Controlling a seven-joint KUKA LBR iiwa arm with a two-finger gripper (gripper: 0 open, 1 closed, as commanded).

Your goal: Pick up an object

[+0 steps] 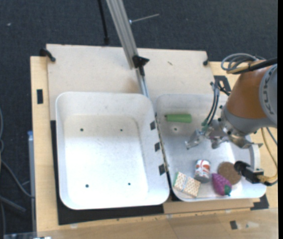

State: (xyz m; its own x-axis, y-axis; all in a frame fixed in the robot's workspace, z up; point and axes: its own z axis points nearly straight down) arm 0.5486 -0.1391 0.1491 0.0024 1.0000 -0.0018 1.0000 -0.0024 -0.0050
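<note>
Two white bins sit side by side on the wooden counter [96,73]. The left bin [106,148] is a wide, flat white tray. The right bin [181,108] has all the small things in it.

Near the top of the right bin lies a green stick [177,117]. It is long and thin with round ends, and it lies flat, going left to right. It is well apart from the other things.

Along the bottom of the right bin sit four things close together. A little box with a checked pattern [187,184] in tan and white lies by the bottom left corner. Just beside it stands a small can [202,170] that is white and red with a grey top. To the right is a bumpy purple thing [221,183] that looks like a bunch of grapes. A flat brown round thing [228,172] touches it from behind.

The grey and orange arm [248,101] reaches in from the right. Its pincer [195,141] hangs over the middle of the right bin, between the green stick and the can. I cannot tell how wide it is, and I see nothing in it.
</note>
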